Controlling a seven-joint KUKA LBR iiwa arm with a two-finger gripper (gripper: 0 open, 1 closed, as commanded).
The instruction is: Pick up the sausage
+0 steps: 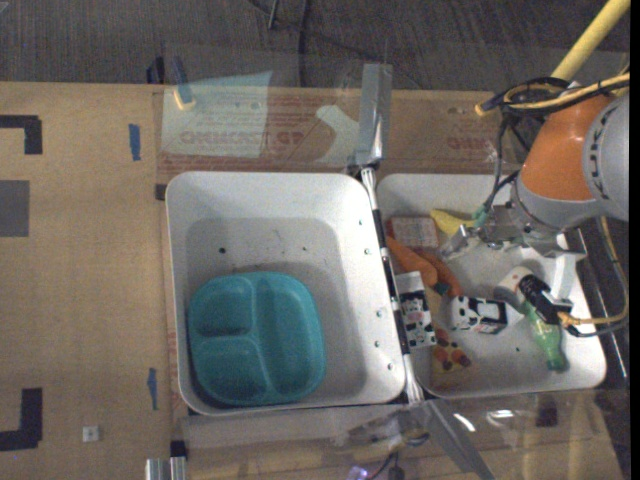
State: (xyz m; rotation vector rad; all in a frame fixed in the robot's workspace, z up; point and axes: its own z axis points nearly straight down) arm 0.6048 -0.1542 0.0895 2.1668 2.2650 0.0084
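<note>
The sausage (422, 266) is taken to be the orange-brown elongated item in the right bin (590, 368), lying close to the wall that this bin shares with the left bin (180, 268). It lies on a diagonal, its upper end near a pinkish flat block (413, 231) and its lower end near a black-and-white patterned item (414, 320). The identification is a judgement, as the view is coarse. The gripper (472, 236) hangs over the upper middle of the right bin, just right of the sausage and apart from it, next to a yellow item (448, 218). Whether the gripper is open or closed cannot be told, and nothing is seen held in it. The sausage is probably a light toy of plastic or rubber, smooth, rounded and possibly slightly yielding. Expect it to roll or slip out of a grasp placed near a tapered end. Take hold at mid-length, with the gripper closing across the narrow width, at right angles to the long axis. Clearance is limited: the bin wall stands on one side and neighbouring items lie near both ends, so descend directly over the midpoint. The left bin holds a teal divided plate (257, 338), which plays no part. A green bottle (550, 345) lies well apart at the right.
</note>
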